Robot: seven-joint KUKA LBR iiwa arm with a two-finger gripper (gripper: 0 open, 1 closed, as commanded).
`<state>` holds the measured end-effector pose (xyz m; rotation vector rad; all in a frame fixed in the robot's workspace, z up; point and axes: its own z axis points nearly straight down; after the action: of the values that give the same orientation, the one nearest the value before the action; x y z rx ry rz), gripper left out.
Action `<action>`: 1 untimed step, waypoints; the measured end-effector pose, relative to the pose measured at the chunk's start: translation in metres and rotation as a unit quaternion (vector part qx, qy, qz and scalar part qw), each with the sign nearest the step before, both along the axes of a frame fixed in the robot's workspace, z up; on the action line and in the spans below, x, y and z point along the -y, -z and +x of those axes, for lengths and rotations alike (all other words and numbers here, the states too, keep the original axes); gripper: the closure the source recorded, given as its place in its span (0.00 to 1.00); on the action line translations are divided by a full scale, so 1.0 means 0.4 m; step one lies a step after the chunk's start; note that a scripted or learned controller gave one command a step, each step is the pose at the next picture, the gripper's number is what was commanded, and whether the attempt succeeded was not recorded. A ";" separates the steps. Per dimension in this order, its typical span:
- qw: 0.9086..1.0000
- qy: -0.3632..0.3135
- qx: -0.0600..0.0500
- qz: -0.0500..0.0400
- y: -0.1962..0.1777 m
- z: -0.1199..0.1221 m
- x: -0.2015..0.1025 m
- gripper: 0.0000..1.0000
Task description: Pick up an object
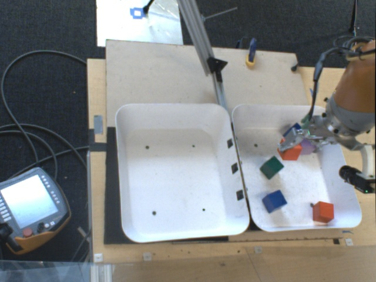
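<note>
We look down on two white bins side by side. In the right bin (338, 175), toward the right of the frame, the gripper (299, 138) hangs low over an orange block (290, 152), with something purple (308, 148) just beside it (too blurred to name). We cannot tell whether the gripper is gripping anything. We judge this the grasp step; next comes a clean lift. The orange block is small, cube-like and tilted. A green block (271, 167), a blue block (274, 201) and a red block (322, 211) lie lower in the same bin.
</note>
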<state>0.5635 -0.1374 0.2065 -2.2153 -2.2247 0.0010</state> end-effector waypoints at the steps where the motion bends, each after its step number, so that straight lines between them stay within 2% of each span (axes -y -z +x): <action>1: 1.000 -0.001 0.006 -0.002 -0.283 0.020 -0.004 0.00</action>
<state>0.5714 -0.1358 0.3197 -2.2202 -2.2344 -0.0081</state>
